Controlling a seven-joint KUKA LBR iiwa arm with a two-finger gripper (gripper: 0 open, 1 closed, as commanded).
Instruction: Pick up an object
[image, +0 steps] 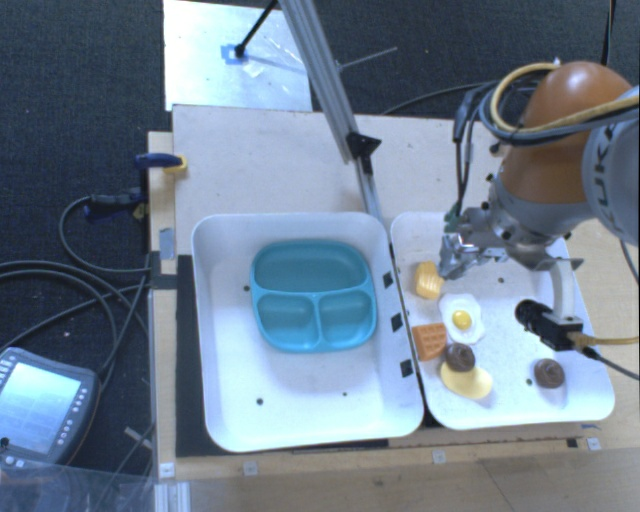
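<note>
a counter (260, 160) of pale board is seen from above at a slant, with two shallow white bins set side by side on it. the left bin (225, 400) carries a blue divided plate (313, 295), lying flat near its middle. the right bin (590, 395) carries a scatter of small toy foods.

the grey arm (560, 130) with its orange band is reached in from the right, and the gripper (455, 258) is hung over the upper left part of the right bin. the fingers are pointed down and toward the bin's left wall; whether they are spread wide or drawn narrow cannot be told from this angle, and nothing can be seen held between them.

the nearest object is a small yellow-orange piece (428, 281), lying just beside the gripper, a little below it and to its left in the view, close to the bin's left wall. it is judged the likeliest object to be picked. its long axis appears to run roughly up and down the view, though it is too small for this to be sure.

further down the bin, a fried egg (461, 320) lies just below the gripper. below that are an orange square piece (430, 340), a small brown round piece (460, 356) and a flat yellow piece (468, 382), clustered together. a second brown round piece (548, 373) lies well apart, toward the bin's right side.
</note>
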